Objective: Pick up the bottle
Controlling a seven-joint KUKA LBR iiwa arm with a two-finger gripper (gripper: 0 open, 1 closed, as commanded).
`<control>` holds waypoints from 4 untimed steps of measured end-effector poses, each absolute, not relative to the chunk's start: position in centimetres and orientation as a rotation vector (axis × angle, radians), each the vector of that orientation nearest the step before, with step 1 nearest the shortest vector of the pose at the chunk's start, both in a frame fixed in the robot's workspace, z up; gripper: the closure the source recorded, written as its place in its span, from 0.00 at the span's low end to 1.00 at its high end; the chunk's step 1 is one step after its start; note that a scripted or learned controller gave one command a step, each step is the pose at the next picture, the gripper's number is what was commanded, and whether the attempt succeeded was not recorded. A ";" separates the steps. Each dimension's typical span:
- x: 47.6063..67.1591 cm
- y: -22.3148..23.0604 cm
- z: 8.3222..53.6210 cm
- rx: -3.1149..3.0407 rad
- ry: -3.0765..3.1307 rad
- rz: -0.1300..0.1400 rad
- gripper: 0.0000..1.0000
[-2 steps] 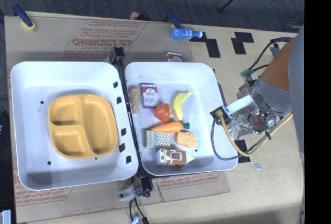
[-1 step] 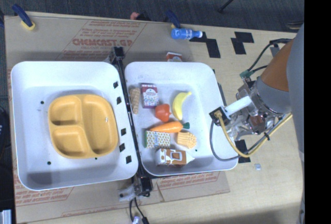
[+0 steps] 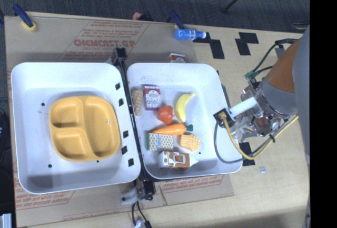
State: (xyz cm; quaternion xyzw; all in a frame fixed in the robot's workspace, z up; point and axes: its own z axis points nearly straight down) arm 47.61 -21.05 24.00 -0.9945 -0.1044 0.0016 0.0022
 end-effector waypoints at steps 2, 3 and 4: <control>47.6 -21.0 23.0 -3.117 -0.326 0.011 1.00; 47.6 -21.1 23.9 -3.121 -0.325 0.004 1.00; 47.6 -21.1 24.0 -3.121 -0.325 0.004 1.00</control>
